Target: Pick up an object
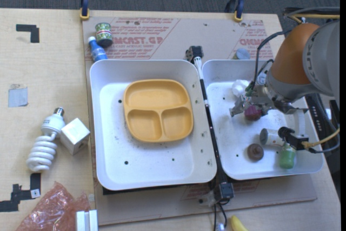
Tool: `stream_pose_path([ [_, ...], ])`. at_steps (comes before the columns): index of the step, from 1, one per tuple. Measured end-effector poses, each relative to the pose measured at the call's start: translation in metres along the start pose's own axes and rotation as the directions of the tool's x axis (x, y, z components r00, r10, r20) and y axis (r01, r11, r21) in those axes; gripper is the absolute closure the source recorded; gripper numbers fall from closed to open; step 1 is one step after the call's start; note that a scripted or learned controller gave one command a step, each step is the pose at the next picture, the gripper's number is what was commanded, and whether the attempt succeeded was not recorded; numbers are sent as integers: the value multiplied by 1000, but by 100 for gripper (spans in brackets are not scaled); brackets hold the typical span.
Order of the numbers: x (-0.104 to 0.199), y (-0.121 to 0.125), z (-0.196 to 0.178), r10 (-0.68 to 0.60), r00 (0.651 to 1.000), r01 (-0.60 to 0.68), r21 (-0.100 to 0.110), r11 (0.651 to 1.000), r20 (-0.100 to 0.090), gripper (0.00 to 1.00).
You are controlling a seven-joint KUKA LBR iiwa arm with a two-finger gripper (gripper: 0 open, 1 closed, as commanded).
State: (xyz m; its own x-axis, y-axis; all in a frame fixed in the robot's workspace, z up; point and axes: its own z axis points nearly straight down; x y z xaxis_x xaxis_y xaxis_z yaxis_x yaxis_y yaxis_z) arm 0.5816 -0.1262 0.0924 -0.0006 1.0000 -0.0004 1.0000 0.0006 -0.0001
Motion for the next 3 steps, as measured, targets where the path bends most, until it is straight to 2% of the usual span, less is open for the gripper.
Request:
stream_pose_path([
  [1, -1, 1, -10, 2, 1000, -2, -2, 1000, 1, 100],
  [2, 16, 6, -161, -2, 1000, 2, -2, 1000, 1, 100],
  [3, 67, 63, -222, -1, 1000, 1, 0, 1000, 1, 100],
])
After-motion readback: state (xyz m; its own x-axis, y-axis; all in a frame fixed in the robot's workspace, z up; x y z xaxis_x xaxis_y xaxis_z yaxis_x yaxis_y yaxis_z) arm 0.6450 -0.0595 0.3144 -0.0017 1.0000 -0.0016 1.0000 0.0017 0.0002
